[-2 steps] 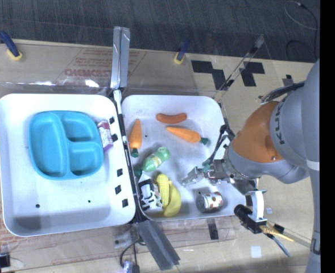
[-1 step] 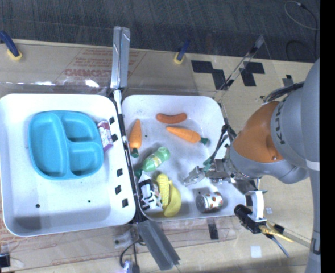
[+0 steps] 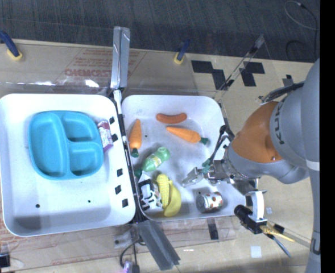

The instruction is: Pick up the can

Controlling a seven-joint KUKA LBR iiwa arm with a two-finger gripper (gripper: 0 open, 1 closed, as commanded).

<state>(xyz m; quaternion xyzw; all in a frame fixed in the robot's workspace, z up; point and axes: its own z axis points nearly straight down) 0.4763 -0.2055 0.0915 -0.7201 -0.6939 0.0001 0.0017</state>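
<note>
The can [image 3: 209, 201] lies on its side at the lower right of the frame, in the near corner of the right bin [image 3: 213, 104], just right of the banana [image 3: 168, 194]. The gripper [image 3: 193, 176] hangs just above and left of it, low over the bin floor, fingers apart with nothing between them (a sensible stance before closing on something). The carrots [image 3: 184, 133], sausage [image 3: 171, 118] and green bottle [image 3: 155, 159] sit higher in the bin, out of the way. The blue tray [image 3: 65, 144] fills the left bin.
</note>
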